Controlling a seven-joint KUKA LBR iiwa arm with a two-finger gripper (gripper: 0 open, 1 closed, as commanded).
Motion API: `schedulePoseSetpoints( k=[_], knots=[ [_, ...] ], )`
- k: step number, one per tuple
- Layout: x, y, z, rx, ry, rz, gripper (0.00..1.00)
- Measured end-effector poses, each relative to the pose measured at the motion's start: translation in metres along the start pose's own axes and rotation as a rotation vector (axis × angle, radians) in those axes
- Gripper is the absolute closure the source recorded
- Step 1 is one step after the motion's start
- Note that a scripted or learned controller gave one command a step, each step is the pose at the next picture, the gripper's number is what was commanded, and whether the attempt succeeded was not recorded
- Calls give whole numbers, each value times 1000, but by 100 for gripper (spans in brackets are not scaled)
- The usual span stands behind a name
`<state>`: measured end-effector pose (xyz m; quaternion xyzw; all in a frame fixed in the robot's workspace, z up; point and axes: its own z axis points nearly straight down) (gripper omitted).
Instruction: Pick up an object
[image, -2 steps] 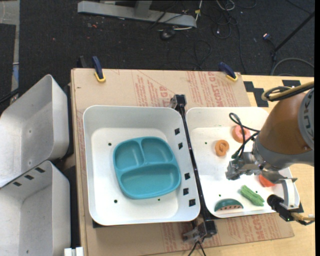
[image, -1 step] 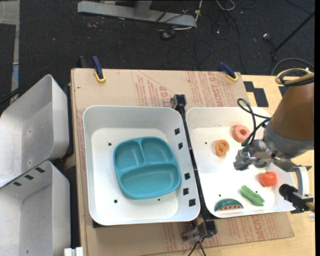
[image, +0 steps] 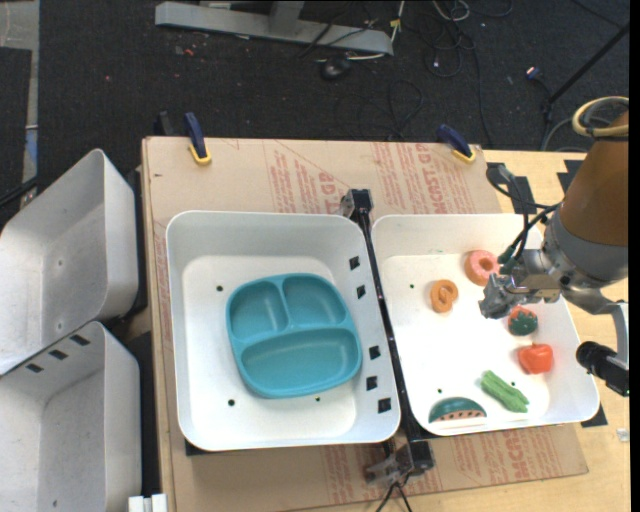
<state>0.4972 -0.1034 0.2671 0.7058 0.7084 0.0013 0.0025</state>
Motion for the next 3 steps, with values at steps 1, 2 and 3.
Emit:
schedulePoseSetpoints(
  k=[1, 2, 3],
  knots=[
    [50, 9, 15, 7, 3, -3, 100],
    [101, 17, 29, 8, 3, -4, 100],
    [158, 13, 24, 6, 4, -5, 100]
  ],
)
